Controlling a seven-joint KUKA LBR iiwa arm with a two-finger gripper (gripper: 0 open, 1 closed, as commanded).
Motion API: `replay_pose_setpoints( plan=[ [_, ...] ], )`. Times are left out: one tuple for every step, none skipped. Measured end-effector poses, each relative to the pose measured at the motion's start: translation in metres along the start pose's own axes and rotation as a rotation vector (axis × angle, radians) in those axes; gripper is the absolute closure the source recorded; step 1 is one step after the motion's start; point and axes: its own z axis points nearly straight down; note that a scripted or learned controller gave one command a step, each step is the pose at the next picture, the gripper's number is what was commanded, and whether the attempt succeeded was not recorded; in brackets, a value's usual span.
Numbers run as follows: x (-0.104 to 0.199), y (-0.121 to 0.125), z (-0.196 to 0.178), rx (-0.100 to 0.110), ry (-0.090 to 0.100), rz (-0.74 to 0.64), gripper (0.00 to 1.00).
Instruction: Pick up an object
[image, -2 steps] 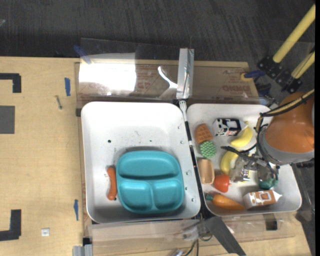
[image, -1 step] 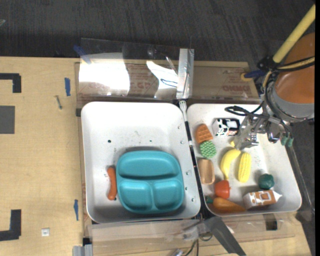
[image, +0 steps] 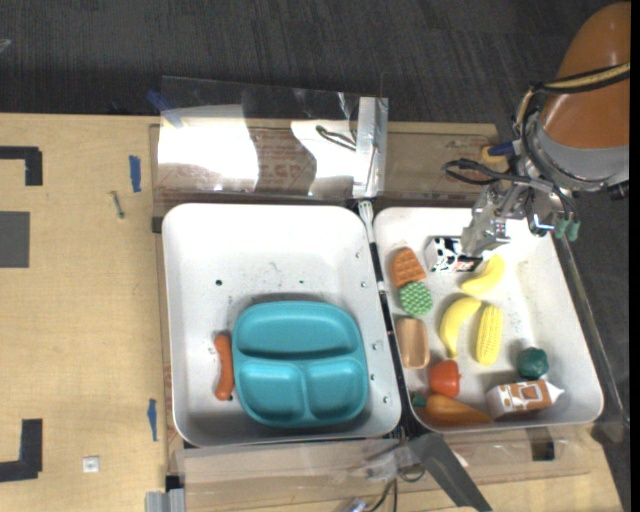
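Looking down on the bench (image: 70, 300), we are seeing two white bins side by side; the left bin (image: 190, 250) is carrying a teal divided tray (image: 298, 362) toward its near edge, with an orange sausage-shaped toy (image: 224, 366) lying just beside the tray's left side. The right bin (image: 575, 330) is holding the toys: an orange bread-like piece (image: 406, 267) and a green knobbly ball (image: 415, 298) are sitting along its left wall, with a tan piece (image: 413, 341) below them; a black-and-white cow-patterned item (image: 443, 254) is lying near the far edge, beside a small banana (image: 483, 276); a yellow lemon (image: 457, 322) and a corn cob (image: 488, 332) are touching in the middle; a tomato (image: 445, 378) and a carrot (image: 455, 408) are resting at the near edge, with a small carton (image: 523, 397) and a dark green ball (image: 532, 361) toward the near right corner. We are watching the gripper (image: 483, 235) hanging over the far part of the right bin, just above the banana and the cow-patterned item; whether its fingers are wide or narrow we cannot tell, and we are seeing nothing held between them.
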Motion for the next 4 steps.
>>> replay_pose_setpoints(
  plan=[
    [-0.040, -0.003, -0.028, 0.001, -0.001, -0.037, 1.00],
    [0.057, -0.026, -0.026, 0.001, 0.004, -0.069, 1.00],
    [-0.019, -0.036, -0.027, 0.000, 0.002, -0.197, 1.00],
    [-0.058, -0.010, 0.004, -0.002, 0.001, -0.364, 1.00]
  ],
)
